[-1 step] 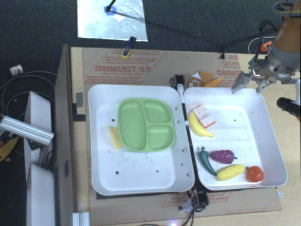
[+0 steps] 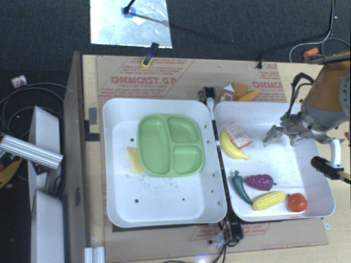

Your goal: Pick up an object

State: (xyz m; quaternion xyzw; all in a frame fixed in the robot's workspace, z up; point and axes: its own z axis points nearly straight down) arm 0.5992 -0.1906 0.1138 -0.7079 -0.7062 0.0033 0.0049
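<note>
I have the arm [image 2: 329, 95] entering from the right edge of the camera view — orange band uppermost, grey wrist section below it. The wrist points left and slightly down. The gripper [image 2: 278, 135] sits at the arm's left end, with metal fingers [image 2: 272, 134] extending leftward. From here I read the fingers as spread apart — nothing is visible between them. A black cable loops above the wrist.

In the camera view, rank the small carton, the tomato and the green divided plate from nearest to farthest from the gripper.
From the gripper:
1. Small carton, right bin, just to its left.
2. Tomato, right bin's near corner.
3. Green divided plate, left bin.
</note>
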